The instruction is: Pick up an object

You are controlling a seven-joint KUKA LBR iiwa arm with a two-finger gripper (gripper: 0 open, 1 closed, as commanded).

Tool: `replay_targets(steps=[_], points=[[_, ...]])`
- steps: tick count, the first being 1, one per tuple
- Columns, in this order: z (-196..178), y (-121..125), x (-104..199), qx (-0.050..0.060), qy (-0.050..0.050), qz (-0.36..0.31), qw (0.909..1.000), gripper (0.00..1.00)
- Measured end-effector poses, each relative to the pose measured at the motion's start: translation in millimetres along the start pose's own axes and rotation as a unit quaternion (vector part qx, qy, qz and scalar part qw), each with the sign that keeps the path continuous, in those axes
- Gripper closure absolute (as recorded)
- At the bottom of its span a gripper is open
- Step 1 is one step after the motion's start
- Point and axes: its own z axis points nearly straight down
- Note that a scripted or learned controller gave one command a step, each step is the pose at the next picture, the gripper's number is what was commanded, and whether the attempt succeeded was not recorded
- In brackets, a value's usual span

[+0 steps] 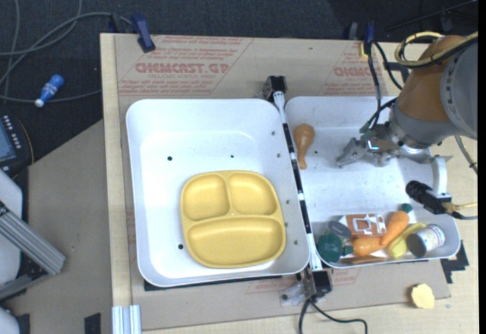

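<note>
Grey gripper (363, 153): we log its fingers spread, grasping nothing, above the right bin (334, 108) floor near a brown pear-shaped toy (304, 141).

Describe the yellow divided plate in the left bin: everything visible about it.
The yellow divided plate looks like smooth, slightly glossy plastic, a rounded rectangle with soft corners. Raised ridges split it into three compartments: two smaller ones on the far side and one wide one on the near side. It lies flat and right side up on the floor of the left bin, toward the near right corner, with nothing in it.
</note>
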Motion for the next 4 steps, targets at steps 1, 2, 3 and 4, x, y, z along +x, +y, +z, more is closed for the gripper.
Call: replay_targets(steps=[1, 2, 3, 4], points=[[-2, -89, -54, 0.005, 0.003, 0.004, 1.0000, 0.00], [-2, -16, -12, -0.002, 0.001, -0.003, 1.0000, 0.00], [-3, 58, -27, -0.003, 0.000, -0.002, 1.0000, 0.00], [-2, 24, 5, 0.003, 0.003, -0.001, 1.0000, 0.00]])
